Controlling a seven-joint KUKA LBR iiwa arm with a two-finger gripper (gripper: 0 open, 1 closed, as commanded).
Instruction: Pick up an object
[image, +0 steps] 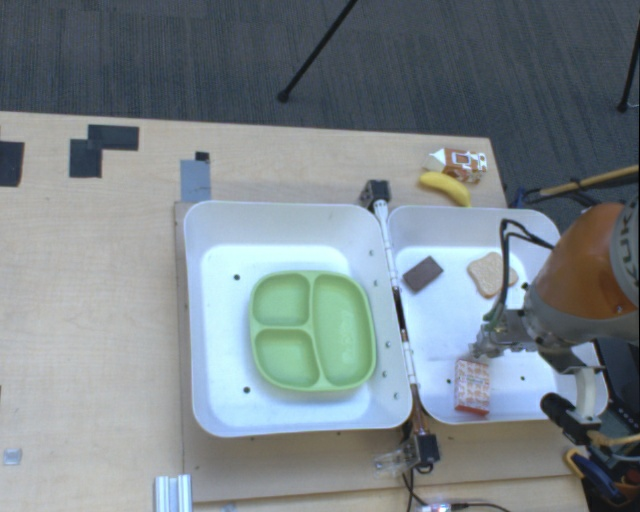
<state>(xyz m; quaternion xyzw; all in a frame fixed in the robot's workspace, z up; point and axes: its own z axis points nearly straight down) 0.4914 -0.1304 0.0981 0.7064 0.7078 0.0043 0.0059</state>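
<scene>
Surface (90, 300): pale wood, dark tape patches at far left; no writing legible on them.
Left bin (215, 250): holds a green divided plate (312, 332), three compartments, lying flat in the middle.
Right bin (440, 320): dark brown block (422, 272) near its upper left; tan slice-shaped piece (488, 273) to the right of that; packaged bar (473, 386) near the lower edge.
Behind the bins: a banana (444, 186) and a small printed packet (462, 160) on the surface; packet print too small to read.
Target, my judgement: the packaged bar, being the nearest item to my tool.
Key relation: bar sits just below and slightly left of my tool (492, 338), almost touching; its long axis runs roughly up-down in the view, slightly tilted.
Bar label: red band at the lower end, pale patterned wrap above; no readable text.
Tool state: cannot tell how far apart it is set; wrist hides the tips. I see nothing held in it.
Next move, judgement: short shift toward the bar, closing across its narrow width.
Risk: bar lies close to the bin wall.
</scene>
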